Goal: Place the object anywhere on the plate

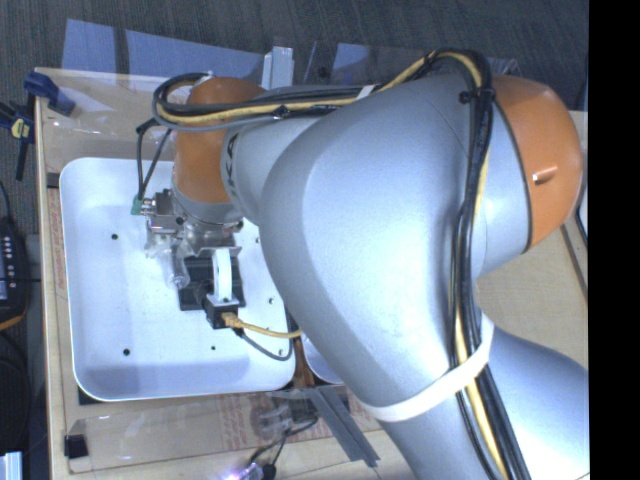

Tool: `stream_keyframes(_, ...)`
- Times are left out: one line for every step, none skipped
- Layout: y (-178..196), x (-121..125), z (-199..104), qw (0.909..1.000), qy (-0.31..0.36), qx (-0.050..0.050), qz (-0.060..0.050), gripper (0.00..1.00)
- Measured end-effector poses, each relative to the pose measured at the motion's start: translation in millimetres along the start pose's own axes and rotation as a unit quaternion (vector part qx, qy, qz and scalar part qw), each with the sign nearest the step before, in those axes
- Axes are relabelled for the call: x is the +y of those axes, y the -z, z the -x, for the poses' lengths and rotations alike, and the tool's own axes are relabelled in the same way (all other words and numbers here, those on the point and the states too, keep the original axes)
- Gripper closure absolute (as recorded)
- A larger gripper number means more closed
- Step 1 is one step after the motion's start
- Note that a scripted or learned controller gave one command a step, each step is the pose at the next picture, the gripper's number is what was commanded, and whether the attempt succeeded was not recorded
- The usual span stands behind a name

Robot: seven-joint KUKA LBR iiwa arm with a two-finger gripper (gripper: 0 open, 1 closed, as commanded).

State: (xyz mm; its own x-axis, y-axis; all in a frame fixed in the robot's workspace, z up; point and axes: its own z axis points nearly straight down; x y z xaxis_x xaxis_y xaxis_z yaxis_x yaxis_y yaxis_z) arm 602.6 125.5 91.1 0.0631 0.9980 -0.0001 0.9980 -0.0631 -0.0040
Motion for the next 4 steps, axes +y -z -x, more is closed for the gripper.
stream_keyframes(1,-97,-21,1.0,-0.009,0.002,0.0,1.0)
stream_keyframes(1,-44,-1,0.9714,0.237,0.0,0.0,1.0)
stream_keyframes(4,-95,15,0.9914,0.13,0.003,0.007,1.0)
stream_keyframes(59,-127,-2,0.9338,0.358,-0.001,0.002,1.0)
